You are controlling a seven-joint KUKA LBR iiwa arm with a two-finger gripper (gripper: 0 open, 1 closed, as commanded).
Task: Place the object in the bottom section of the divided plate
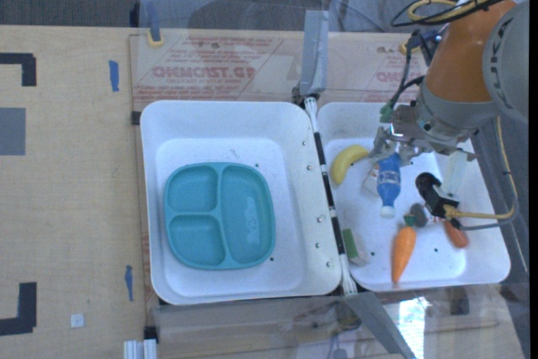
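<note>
the blue bottle lay in the right bin, near its middle, its length running towards the bin's near edge and its pale cap at the nearer end. the claw stood directly over the bottle's far end, touching it or all but touching it, and from above we could not tell which. we also could not tell how far the claw was open, or whether it had hold of the bottle at all. just to the left of the bottle lay a yellow banana, curved, close to the wall between the two bins. nearer the front of the same bin lay an orange carrot, its green top pointing towards the bottle's cap, and a smaller orange piece sat to the right of it. a small green item lay against the bin's left wall, well apart from the claw. the arm came in over the bin's far right corner. the teal divided plate sat in the left bin, towards its front, with two small sections on its left side and one large section on its right, all three bare. both bins rested on a pale wooden bench.
</note>
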